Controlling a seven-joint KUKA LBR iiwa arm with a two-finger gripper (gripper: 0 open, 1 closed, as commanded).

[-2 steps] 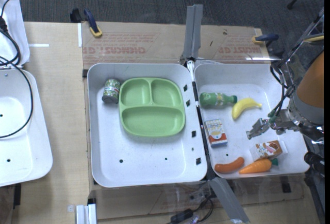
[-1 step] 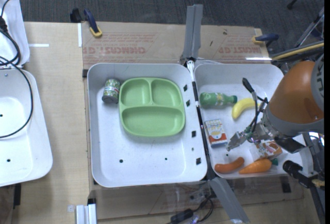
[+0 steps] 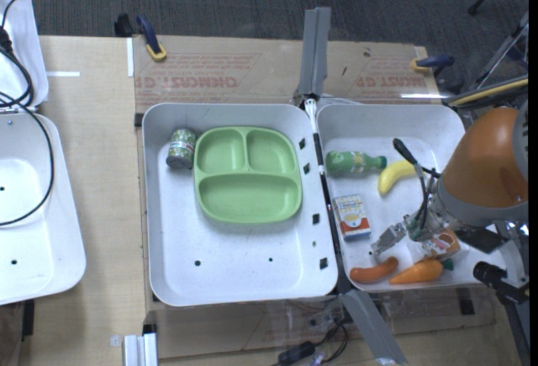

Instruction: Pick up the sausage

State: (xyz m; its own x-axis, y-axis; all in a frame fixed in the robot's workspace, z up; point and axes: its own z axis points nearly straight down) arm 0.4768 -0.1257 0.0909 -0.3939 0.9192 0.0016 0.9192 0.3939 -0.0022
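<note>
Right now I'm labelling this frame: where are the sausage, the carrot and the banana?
sausage (image 3: 373, 273): camera view, middle of its body.
carrot (image 3: 417, 273): camera view, middle of its body.
banana (image 3: 393, 177): camera view, middle of its curve.

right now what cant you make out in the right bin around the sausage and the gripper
- Gripper: too small and blurred in the camera view to tell whether it is open or shut.
- Packet above the carrot: partly covered by the arm, label unreadable.
- Sausage: whether anything touches it is unclear.
- Carton: print too small to read.
</note>
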